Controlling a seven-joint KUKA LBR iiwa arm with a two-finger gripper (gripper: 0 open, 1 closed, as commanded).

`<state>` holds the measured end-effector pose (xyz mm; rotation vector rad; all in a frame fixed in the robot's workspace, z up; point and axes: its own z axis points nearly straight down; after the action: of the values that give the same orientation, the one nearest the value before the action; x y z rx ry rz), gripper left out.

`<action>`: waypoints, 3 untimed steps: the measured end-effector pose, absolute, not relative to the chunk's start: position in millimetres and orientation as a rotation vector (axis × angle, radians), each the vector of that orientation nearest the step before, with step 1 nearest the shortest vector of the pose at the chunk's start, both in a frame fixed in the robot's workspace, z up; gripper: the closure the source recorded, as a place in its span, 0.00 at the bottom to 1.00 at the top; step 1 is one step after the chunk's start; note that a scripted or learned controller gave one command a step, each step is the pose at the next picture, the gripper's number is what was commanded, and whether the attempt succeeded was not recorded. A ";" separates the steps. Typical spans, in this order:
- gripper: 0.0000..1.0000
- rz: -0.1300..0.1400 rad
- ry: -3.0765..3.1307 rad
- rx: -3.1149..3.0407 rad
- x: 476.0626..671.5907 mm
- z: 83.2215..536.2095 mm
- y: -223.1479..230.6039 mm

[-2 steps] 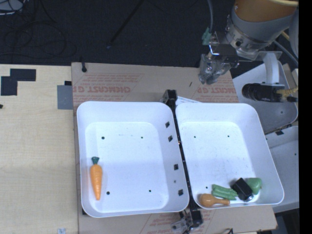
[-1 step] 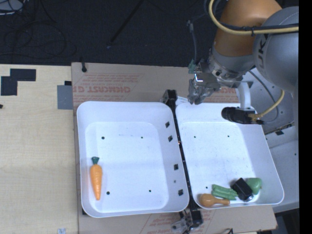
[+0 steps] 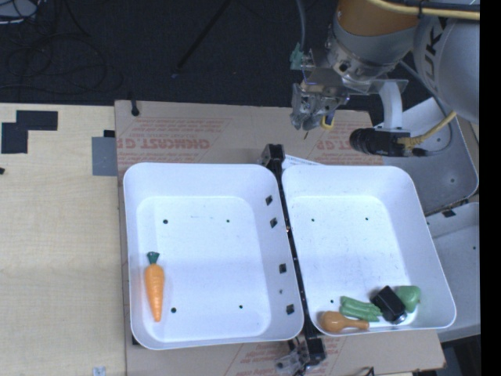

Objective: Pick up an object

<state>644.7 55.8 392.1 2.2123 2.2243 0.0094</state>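
Nearest the camera, in the right bin's [image 3: 427, 233] near right corner, an orange pear-shaped toy [image 3: 341, 322], a green pod [image 3: 360, 309], a black block [image 3: 388, 303] and a green piece [image 3: 408, 294] are clustered, touching. At the near left of the left bin [image 3: 133, 233] a toy carrot [image 3: 154, 286] is laid, its long axis running near to far. Beyond both bins, over the worktop [image 3: 196, 135], the hand [image 3: 311, 114] is hung; its state cannot be told. Every object is seen nearer than it, the cluster slightly to its right.
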 end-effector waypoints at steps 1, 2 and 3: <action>1.00 0.009 2.224 2.215 590.7 475.7 76.3; 1.00 -0.017 2.221 2.231 644.3 379.1 31.2; 1.00 0.004 2.230 2.213 615.7 437.7 107.4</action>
<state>615.7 107.4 437.7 2.2133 2.2302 0.0043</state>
